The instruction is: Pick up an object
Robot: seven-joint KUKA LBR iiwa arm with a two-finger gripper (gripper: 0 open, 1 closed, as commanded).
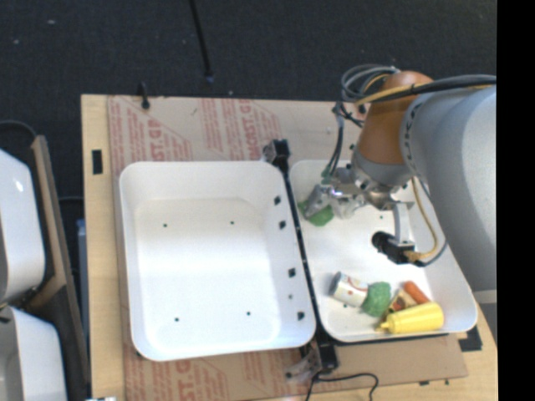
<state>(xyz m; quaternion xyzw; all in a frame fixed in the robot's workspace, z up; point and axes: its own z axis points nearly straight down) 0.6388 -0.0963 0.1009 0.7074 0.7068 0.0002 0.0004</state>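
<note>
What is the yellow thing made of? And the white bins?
Yellow thing: probably plastic; its colour is bright and even, with a slight shine. White bins: likely smooth moulded plastic, with rounded rims and glossy walls. The picture is too blurry to be sure.

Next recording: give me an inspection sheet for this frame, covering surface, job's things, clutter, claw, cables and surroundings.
Surface: bench with two white bins side by side, left bin and right bin.
Job's things: in the right bin, a green object near the far left corner; at the near edge a white tube, green lump, orange piece and yellow bottle, clustered.
Clutter: nothing seen.
Claw: claw low over the green object; grip not readable.
Cables: cable loops on the arm; black lead across the floor.
Surroundings: dark floor; white items at left.
</note>
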